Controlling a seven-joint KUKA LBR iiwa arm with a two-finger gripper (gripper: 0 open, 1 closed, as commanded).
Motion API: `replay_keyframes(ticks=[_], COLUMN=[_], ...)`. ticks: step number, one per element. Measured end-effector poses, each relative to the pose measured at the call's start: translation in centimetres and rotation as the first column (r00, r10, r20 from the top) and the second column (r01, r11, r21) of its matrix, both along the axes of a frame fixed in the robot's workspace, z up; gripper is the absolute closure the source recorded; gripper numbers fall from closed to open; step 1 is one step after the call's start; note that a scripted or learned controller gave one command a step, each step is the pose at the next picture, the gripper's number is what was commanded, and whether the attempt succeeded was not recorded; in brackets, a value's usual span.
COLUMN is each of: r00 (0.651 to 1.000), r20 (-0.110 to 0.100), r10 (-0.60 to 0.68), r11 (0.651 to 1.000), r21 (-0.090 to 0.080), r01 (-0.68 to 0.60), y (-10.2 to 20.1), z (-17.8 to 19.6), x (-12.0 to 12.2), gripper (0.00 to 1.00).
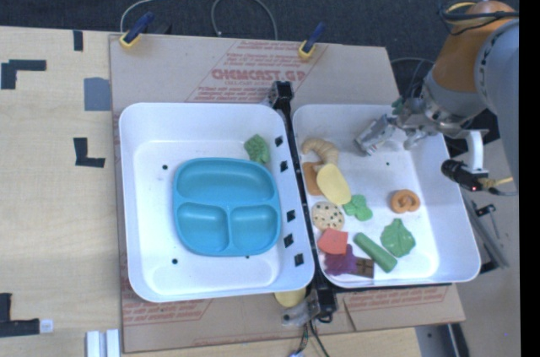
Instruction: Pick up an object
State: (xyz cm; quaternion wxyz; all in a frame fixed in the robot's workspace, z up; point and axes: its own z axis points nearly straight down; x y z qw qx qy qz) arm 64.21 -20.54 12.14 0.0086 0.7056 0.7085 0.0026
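Note:
My gripper (366, 143) hangs over the upper middle of the right bin (439, 178), above bare white floor, with nothing seen in it. Left of it lies a tan croissant (319, 148), and below that a yellow oval piece (333, 183). Further toward the front are a speckled cookie (327, 216), a small green leafy piece (358, 208), an orange ring (405, 201), a green lettuce-like piece (397, 238), a green cucumber (374, 251), a red block (333, 241) and a purple piece (340, 262).
The left bin (143, 178) holds a blue divided plate (226, 206) and a green broccoli piece (258, 148) near its upper right corner. A black divider (291, 186) runs between the bins. The arm (472, 51) comes in from the upper right.

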Motion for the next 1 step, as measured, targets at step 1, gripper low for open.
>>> replay_keyframes(ticks=[1], r00=[1.0], r20=[-0.015], r10=[0.001], r11=[1.0], r21=[0.007], r01=[0.0], y=[4.25], z=[-3.82], x=[2.62], gripper=[0.0])
